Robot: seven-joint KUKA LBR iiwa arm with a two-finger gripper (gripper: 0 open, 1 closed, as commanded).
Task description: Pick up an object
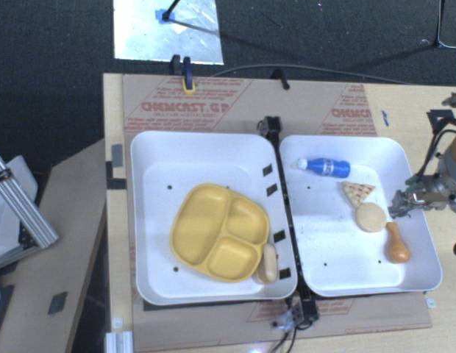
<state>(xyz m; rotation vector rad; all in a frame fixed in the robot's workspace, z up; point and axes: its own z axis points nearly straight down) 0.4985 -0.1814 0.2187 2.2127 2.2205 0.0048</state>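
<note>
A: Where's the gripper (401, 203)?

B: Over the right bin's (338, 274) right edge, beside a round tan piece (371, 217) (jaws unclear, I cannot tell).

A: Other objects?

B: Blue bottle (327, 167), yellow tray (219, 231) in the left bin (158, 197).

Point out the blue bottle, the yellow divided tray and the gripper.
blue bottle (327, 168), camera view, middle of its blue body.
yellow divided tray (185, 230), camera view, bare floor of its largest compartment.
gripper (406, 201), camera view, its tip over the right bin.
</note>
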